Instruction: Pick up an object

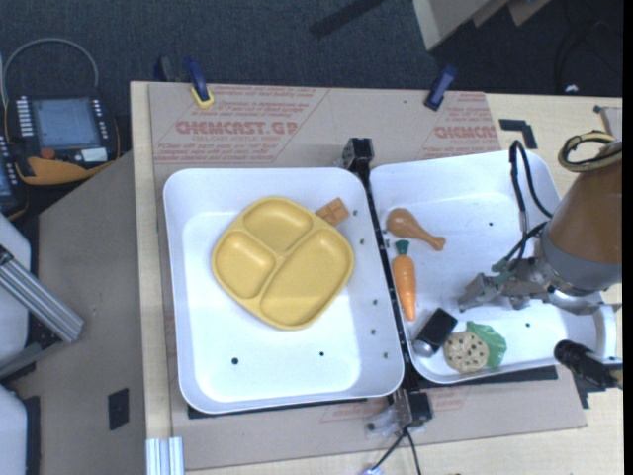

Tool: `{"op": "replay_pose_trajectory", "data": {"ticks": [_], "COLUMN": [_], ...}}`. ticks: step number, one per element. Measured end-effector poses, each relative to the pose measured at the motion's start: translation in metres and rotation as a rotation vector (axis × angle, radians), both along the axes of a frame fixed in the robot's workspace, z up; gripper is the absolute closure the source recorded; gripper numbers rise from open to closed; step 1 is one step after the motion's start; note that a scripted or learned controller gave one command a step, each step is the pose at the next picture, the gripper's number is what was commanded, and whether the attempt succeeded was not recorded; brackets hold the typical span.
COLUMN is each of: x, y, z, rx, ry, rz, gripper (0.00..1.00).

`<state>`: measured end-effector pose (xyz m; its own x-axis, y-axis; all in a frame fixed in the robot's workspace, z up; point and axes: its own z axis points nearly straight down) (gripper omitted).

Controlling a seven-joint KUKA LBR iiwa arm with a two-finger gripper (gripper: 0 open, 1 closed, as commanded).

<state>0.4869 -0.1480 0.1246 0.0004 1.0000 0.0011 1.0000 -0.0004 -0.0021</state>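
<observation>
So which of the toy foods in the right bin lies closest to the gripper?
The cookie with the green leaf, just below the gripper at the bin's near edge. The carrot and drumstick lie farther left, by the divider.

The yellow plate (284, 262) hides most of a small brown thing (332, 210) at its 1 o'clock. The arm (593, 228) runs off the picture at 3 o'clock.

glossy plastic plate (284, 261) — smooth white bins (208, 364)

Blue clamps: we saw one (198, 80) far up-left of the gripper, another (441, 85) above it.
Pendant: we found the teach pendant (59, 132) far left.
Aluminium bar: we noted it (40, 300) far left, lower.
</observation>
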Motion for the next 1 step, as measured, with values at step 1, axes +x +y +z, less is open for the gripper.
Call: {"op": "replay_pose_trajectory", "data": {"ticks": [1], "x": [0.0007], "y": [-0.0012], "z": [-0.0374], "rx": [0.0], "ry": [-0.001], "rz": [-0.003], "gripper": [0.0]}}
